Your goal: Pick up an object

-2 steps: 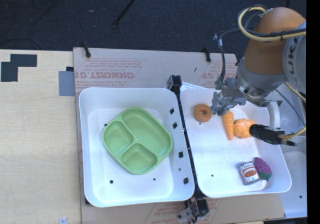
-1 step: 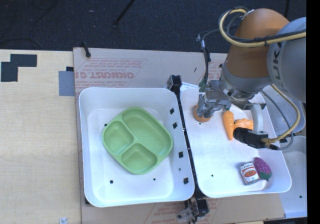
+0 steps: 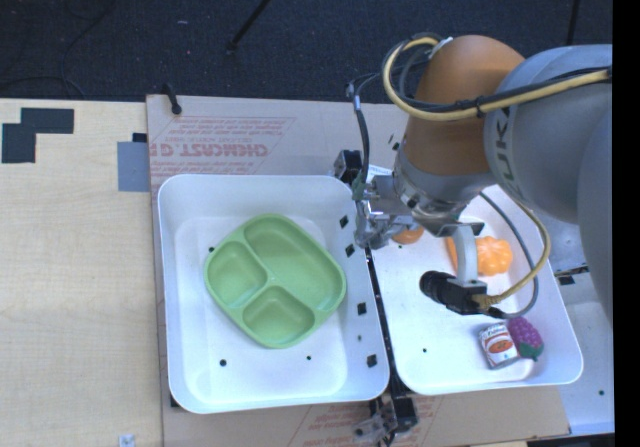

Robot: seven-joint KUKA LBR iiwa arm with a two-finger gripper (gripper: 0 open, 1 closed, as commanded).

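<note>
Over the right shallow white bin point(image 3: 560, 360), the tool point(image 3: 378, 227) is lowered near an orange plastic toy point(image 3: 492, 257); its state cannot be told. A green divided plastic plate point(image 3: 275, 279) is seen in the left white bin point(image 3: 190, 365).

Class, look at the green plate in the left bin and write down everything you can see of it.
The green plate is pale green and looks like smooth plastic. It has rounded corners and raised ridges that split it into three compartments, all holding nothing. It lies flat, face up, turned at an angle to the walls of the left bin, roughly in the middle of the floor. It touches the bin floor and nothing else.
</note>
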